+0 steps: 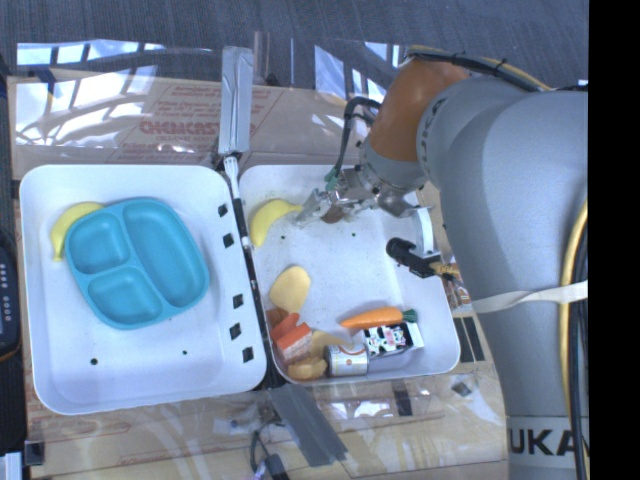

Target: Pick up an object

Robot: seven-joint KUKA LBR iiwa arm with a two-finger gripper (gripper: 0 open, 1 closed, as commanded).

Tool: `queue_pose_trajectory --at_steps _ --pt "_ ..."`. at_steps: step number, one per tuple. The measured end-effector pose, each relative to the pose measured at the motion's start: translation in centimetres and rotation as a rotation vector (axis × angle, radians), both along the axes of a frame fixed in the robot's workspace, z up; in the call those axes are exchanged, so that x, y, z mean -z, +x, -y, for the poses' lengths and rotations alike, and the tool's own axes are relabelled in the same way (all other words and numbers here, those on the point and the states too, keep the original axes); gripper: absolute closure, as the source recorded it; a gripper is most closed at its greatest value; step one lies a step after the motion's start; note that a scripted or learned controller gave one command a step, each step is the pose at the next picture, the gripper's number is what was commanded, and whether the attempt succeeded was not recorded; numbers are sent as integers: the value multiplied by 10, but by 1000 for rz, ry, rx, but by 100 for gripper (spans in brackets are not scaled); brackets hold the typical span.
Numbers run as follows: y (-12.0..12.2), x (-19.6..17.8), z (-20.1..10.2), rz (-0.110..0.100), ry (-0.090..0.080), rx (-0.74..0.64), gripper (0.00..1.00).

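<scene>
Pincer (pixel 322 206) over right bin (pixel 440 353), grip state unclear. Nearest: yellow banana (pixel 268 217) (light, smooth, probably rigid plastic); grab mid-curve.

The blue three-compartment plastic tray (pixel 135 260) hides most of a yellow banana-shaped toy (pixel 67 222) in the left white bin (pixel 60 368). The grey arm (pixel 500 218) is cut off at the right and bottom edges. The end effector (pixel 325 206) is too small and cluttered to read.
</scene>
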State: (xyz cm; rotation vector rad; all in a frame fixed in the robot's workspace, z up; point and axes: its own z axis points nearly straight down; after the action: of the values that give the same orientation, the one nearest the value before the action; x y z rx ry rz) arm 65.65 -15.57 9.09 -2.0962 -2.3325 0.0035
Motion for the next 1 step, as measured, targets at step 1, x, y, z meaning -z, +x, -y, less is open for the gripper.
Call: queue_pose_trajectory --at_steps 1 --pt "-29 -19 4 4 -2 -21 0"
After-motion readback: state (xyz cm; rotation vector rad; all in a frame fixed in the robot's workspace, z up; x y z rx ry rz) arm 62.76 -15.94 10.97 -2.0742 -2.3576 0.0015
